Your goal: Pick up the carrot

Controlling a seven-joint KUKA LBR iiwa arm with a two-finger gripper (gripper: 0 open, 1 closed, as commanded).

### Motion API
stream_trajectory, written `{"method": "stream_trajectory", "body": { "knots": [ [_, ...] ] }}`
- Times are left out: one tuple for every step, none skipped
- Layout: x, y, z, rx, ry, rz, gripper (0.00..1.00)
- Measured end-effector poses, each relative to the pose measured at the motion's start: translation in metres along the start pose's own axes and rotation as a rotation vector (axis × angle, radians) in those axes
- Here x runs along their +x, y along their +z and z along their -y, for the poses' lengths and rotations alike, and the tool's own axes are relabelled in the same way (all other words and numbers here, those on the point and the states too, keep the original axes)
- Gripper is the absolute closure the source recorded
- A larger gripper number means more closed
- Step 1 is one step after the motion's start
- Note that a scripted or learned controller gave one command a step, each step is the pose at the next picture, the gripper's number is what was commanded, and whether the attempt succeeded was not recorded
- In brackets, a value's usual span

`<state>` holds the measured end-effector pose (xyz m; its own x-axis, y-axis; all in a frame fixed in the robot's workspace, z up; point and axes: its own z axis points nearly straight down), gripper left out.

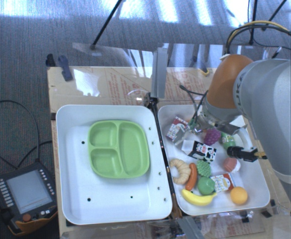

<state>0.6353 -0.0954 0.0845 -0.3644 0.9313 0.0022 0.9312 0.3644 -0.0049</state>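
On the bench (110,83), the left bin (71,183) holds a green divided plate (118,148); the right bin (260,190) holds toy food, the carrot (191,177) beside a croissant (180,170). The gripper (198,123) hangs over the bin's far end.

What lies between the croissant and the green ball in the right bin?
In the camera view, the carrot lies between the croissant and the green ball, close against both.
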Motion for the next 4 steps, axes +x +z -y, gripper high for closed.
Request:
{"method": "stream_trajectory", "body": {
  "knots": [
    [-0.071, -0.052, 0.068, -0.003, -0.047, 0.003, 0.0],
    [-0.027, -0.009, -0.003, -0.011, 0.051, 0.006, 0.0],
    [-0.025, -0.016, -0.004, -0.007, 0.043, 0.005, 1.0],
    [-0.024, -0.015, -0.004, -0.006, 0.043, 0.004, 0.0]
  ]
}}
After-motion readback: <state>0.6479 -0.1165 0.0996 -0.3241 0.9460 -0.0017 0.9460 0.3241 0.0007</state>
